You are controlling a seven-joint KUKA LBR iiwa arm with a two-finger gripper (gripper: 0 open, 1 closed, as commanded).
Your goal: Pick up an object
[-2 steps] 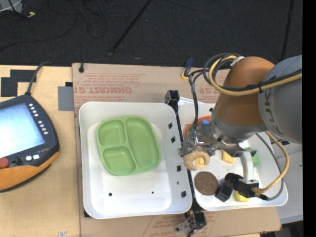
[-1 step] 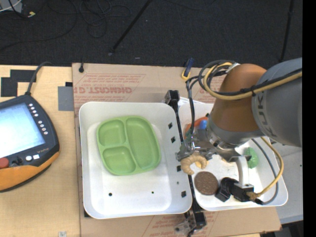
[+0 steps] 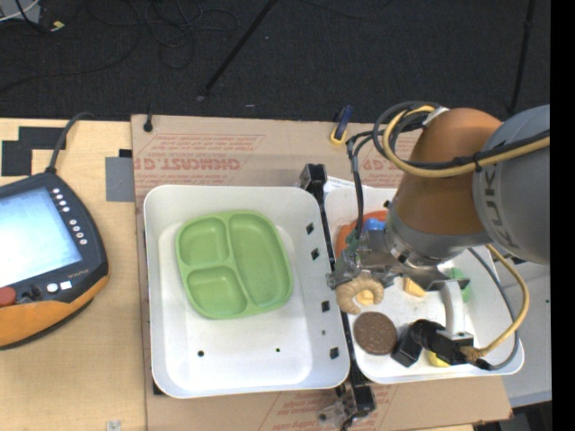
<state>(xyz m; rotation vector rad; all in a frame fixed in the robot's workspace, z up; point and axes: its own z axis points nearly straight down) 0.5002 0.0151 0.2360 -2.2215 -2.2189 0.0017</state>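
Note:
The right bin (image 3: 503,353) holds several small objects. A tan, knobbly ring-shaped piece (image 3: 361,293) lies near its left wall, with a brown round disc (image 3: 375,332) just in front of it. An orange item (image 3: 347,235) and a blue item (image 3: 375,225) lie farther back, partly under the arm. A yellow piece (image 3: 414,287) and a green piece (image 3: 459,282) sit to the right. My gripper (image 3: 358,268) is low in this bin, right above the tan piece; the bulky wrist hides most of it.
The left bin (image 3: 171,348) holds a light green divided plate (image 3: 234,263). The wall between the bins, with black clips (image 3: 325,257), runs just left of the gripper. A control pendant (image 3: 40,250) lies on the bench at far left.

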